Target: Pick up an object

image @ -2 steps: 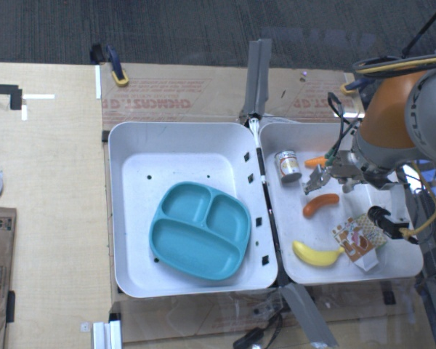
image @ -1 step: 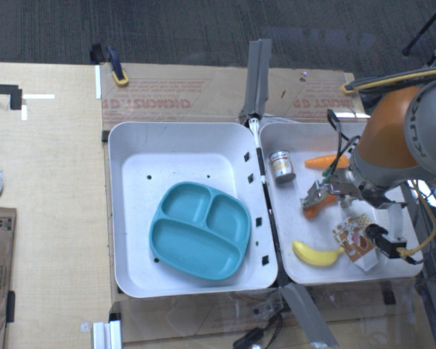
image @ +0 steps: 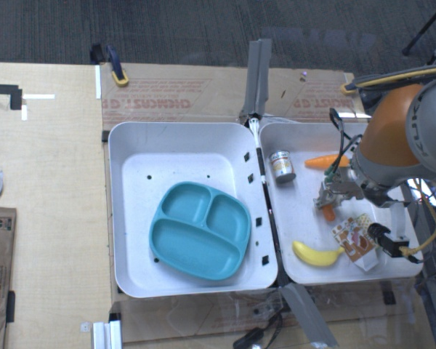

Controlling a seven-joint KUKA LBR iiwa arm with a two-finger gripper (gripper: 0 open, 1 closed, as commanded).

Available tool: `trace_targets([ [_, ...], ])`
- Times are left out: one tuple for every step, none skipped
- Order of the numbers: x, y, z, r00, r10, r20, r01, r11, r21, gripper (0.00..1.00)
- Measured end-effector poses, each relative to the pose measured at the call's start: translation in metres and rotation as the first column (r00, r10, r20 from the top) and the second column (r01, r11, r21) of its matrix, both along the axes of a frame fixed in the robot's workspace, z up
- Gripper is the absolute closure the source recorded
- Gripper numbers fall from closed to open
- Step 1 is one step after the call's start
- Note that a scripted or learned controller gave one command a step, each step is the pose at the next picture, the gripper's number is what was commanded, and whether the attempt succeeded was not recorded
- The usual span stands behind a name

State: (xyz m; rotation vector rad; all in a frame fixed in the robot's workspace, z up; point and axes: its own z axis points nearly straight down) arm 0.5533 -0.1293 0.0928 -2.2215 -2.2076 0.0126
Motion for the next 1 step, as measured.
trace_targets([
  [0.0482,0.045,0.0949,1.0,0.009,0.006,-0.009,1.0,-0.002,1.0],
])
